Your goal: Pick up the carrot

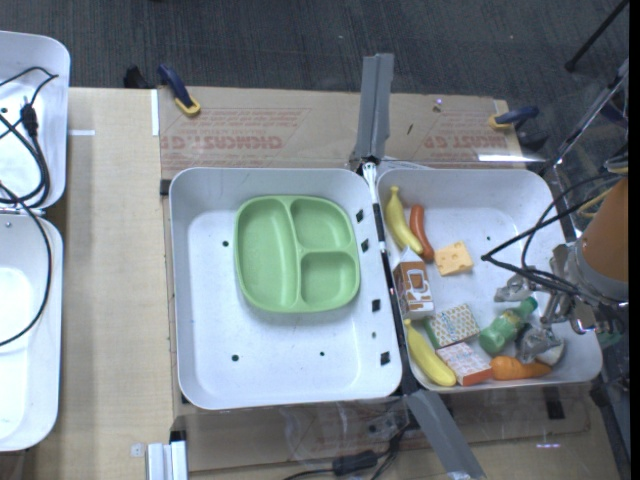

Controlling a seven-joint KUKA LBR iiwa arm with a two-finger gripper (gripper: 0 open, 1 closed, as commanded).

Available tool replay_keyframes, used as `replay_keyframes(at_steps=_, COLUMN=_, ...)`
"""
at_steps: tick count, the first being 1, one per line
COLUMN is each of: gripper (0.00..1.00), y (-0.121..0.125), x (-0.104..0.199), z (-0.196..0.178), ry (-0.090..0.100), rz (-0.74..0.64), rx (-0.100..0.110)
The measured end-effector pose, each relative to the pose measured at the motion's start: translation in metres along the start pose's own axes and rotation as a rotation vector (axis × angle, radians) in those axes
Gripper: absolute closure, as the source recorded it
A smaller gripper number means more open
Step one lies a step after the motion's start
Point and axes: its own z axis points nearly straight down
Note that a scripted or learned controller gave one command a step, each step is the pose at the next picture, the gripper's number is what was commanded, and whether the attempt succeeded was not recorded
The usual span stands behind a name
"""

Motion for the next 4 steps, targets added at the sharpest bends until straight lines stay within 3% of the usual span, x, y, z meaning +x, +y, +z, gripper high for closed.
replay_keyframes(at_steps=3, gripper=0.00, y=-0.007, x=-0.010, z=0.004, ry=0.000, rz=-0.644, rx=-0.016)
replay_keyframes(at_steps=4, gripper=0.00, y=0.017, x=-0.026, z=0.009, ry=0.016, rz=-1.114, rx=-0.025)
